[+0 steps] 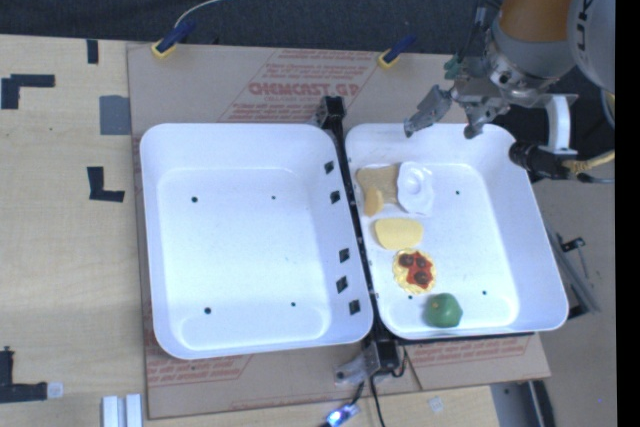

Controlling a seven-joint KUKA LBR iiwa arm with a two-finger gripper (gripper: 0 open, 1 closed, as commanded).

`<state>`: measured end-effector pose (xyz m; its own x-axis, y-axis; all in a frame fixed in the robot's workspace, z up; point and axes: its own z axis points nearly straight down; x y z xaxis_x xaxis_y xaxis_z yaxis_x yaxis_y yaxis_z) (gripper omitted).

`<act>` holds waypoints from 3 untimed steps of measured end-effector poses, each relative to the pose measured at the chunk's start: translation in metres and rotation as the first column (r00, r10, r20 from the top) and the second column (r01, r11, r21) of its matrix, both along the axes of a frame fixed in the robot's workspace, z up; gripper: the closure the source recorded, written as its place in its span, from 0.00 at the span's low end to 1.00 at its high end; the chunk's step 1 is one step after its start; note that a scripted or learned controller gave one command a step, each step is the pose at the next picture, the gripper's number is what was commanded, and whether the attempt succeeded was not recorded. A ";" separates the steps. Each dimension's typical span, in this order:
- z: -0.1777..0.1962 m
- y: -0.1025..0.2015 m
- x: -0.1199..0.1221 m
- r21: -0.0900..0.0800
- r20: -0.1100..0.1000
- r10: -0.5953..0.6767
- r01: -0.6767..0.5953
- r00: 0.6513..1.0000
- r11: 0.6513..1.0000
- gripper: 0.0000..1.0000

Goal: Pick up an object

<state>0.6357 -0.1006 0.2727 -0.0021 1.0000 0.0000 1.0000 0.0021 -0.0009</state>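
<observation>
Objects for picking lie in the right bin [520, 245], clustered against its left wall, from tan piece [377, 183] and white lump [415, 187] down to green ball [442, 310], all below-left of the gripper [448, 115], whose jaws hang spread and empty.

Two shallow white plastic bins sit side by side: the left bin [170, 165] and the right bin [520, 245]. The right one contains five small items: one tan bread-like slab [376, 185], one crumpled white piece [416, 187], one flat yellow oval [398, 234], one yellow piece with red topping [414, 270], and one green ball [442, 310].
</observation>
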 end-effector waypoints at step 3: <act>0.242 0.072 -0.085 0.001 0.012 0.003 -0.003 1.000 1.000 1.00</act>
